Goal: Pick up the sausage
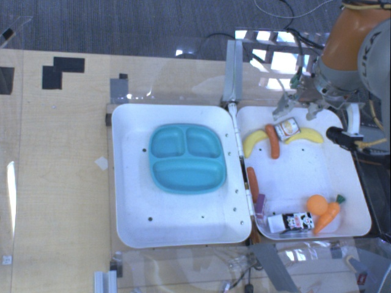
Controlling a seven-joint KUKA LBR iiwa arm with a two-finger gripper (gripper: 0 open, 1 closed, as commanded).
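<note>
The sausage [272, 141], short and orange-red, lies in the back part of the right bin [351, 182], between the two ends of a yellow banana [252, 142]. A small white and gold can [287, 127] sits right beside it. My gripper [299, 108] hangs over the bin's back edge, just above and to the right of the sausage, near the can. Its two grey fingers [283, 108] are spread apart and hold nothing.
A thin red-orange stick [252, 184] and a purple piece [260, 204] lie along the right bin's left wall. A milk carton [292, 223], an orange [316, 204] and a carrot [328, 214] sit at its front. The left bin [131, 163] holds a blue divided plate [187, 158].
</note>
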